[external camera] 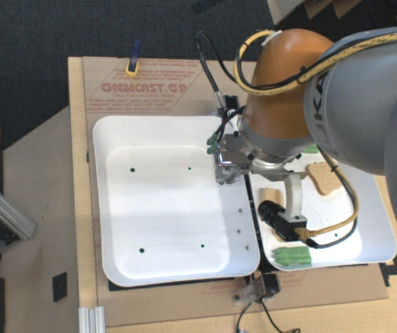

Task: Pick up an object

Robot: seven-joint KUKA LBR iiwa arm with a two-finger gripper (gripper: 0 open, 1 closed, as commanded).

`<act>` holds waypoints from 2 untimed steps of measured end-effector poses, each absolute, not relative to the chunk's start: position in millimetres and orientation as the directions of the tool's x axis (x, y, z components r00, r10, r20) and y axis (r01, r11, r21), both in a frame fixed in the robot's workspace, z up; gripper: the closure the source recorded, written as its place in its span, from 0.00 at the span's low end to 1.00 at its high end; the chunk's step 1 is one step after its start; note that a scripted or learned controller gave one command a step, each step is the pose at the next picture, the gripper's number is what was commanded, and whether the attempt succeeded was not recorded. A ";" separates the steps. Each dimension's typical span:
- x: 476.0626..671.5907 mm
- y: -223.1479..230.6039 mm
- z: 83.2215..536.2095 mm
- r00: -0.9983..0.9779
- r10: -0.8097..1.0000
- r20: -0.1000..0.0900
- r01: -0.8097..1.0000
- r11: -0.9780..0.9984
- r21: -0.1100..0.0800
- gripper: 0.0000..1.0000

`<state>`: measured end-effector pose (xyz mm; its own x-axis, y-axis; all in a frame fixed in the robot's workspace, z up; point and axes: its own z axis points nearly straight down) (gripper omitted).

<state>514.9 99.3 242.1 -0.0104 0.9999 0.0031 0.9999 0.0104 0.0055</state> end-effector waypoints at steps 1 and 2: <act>514.4 93.6 250.4 -0.002 1.000 0.000 1.000 0.002 0.002 1.00; 562.4 97.2 165.8 0.000 1.000 -0.002 1.000 0.000 -0.007 1.00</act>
